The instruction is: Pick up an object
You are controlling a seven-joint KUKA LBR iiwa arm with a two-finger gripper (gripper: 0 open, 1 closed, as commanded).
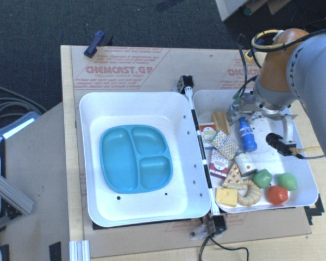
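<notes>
Gripper [243, 113] hangs low over the far end of the right-hand bin [307, 170], directly above the cap end of a blue bottle [247, 136]. Whether it is open or closed cannot be told from this angle, and nothing is seen held.

Two white bins sit side by side on a brown surface [125, 67] printed with red lettering, joined by two black clips, one at the far end of the seam [186, 82] and one at the near end [214, 223]. A small blue clamp [94, 44] sits at the far left corner of the surface. Dark carpet [38, 15] lies beyond, with cables [8, 99] on the left.

The left-hand bin [92, 113] holds one blue tray [136, 158] with three compartments.

The right-hand bin holds the one blue bottle, lying flat near its middle. Around it are one tan block [221, 122], two patterned packets [224, 143] [217, 161], one white block [244, 163], two green pieces [262, 177] [287, 181], one red piece [277, 194] and one yellow wedge [226, 196].
</notes>
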